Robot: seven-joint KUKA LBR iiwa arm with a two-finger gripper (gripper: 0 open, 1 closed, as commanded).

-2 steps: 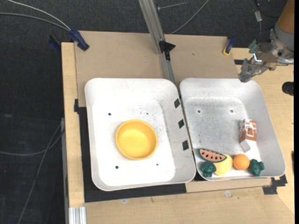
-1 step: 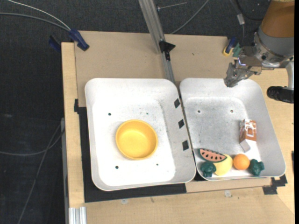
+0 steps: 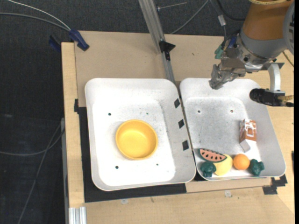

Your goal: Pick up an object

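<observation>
The gripper (image 3: 217, 81) hangs over the far rim of the right bin (image 3: 219, 120), near that bin's far left corner, at the end of the grey arm (image 3: 261, 27) with its orange band. Its tip is a dark blur against the white rim, so I cannot tell whether it is released or clenched, and nothing shows in it.

All the loose objects of the right bin lie along its near and right edges, well apart from the gripper. A small brown-and-white carton (image 3: 248, 131) lies by the right edge. Along the near edge sit a watermelon slice (image 3: 213, 155), a yellow fruit (image 3: 224, 165) touching it, a green piece (image 3: 208, 169) at the near left corner, an orange (image 3: 241, 162), and another green piece (image 3: 256, 167) at the near right corner.

The left bin (image 3: 131, 92) holds a yellow bowl (image 3: 136, 138), upright, around the middle towards the near edge
</observation>
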